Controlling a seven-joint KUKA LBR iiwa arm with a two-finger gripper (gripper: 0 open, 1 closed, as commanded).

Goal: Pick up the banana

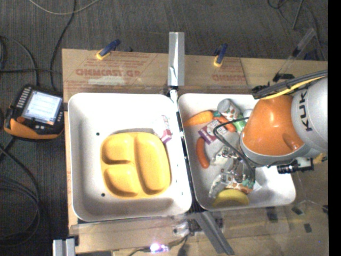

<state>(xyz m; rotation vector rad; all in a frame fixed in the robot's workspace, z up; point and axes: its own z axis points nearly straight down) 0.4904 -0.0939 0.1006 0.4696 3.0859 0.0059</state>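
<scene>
the bench point(74, 63) carries two shallow white bins side by side. the left bin point(80, 111) holds a yellow divided tray point(136, 163) lying flat near its middle, with a small pink and white scrap point(166, 135) just beside the tray's upper right corner. the right bin point(277, 193) is the crowded one, and the arm point(274, 129) reaches into it from the right, its big orange band covering much of the bin's upper right part.

below the band the gripper point(230, 176) hangs low over the clutter in the near half of the right bin. it blends into the items under it, so i cannot tell how wide it stands or whether it has hold of anything.

the banana point(231, 198) lies at the near edge of the right bin, a pale yellow curve resting on the bin floor, just below the gripper and partly tucked under a small packet point(246, 184). it looks to be still lying down, not lifted.

further up the bin sit an orange carrot point(198, 118), a red sausage-like piece point(203, 154), a purple wrapper point(208, 134) and a can point(228, 108).

as a judgement: the approach seems mostly done, since the tool is close above the fruit. what is left is a firm grasp and the lift clear of the bin. nothing here shows a grasp made.
</scene>
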